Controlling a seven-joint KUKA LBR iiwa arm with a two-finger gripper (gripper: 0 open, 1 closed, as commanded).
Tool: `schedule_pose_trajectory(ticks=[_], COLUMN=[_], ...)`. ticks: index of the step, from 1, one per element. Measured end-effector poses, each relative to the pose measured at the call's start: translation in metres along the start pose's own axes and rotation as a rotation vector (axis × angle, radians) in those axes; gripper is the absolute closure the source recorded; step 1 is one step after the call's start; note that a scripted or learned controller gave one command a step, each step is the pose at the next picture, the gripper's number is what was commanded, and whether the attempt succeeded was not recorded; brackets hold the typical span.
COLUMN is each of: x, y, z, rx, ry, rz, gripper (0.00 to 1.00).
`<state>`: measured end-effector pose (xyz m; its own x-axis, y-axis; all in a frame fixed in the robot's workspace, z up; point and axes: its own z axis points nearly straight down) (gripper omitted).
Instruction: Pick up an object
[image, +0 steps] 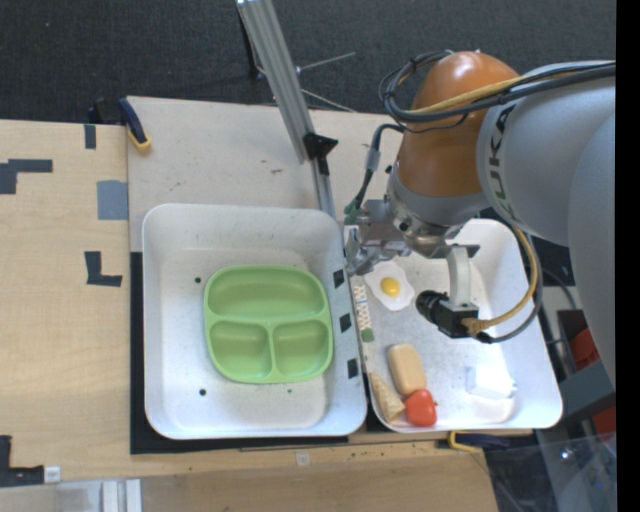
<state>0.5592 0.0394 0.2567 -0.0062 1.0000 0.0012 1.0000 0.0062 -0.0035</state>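
The gripper (372, 258) is hovering over the right bin (530, 400) just left of the fried egg (390, 288), whether parted I cannot tell, and that flat, light, likely slippery toy is probably wanting an edge pinch.

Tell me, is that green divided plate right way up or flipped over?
Right way up. The green plate lies flat in the left bin, its three hollow compartments facing upward, with raised ridges between them.
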Motion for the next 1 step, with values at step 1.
schedule_pose_trajectory(ticks=[1], x=[0.0518], y=[-0.0062], z=[0.0197], rx=[0.002], ry=[-0.001], rz=[0.000], gripper=[1.00])
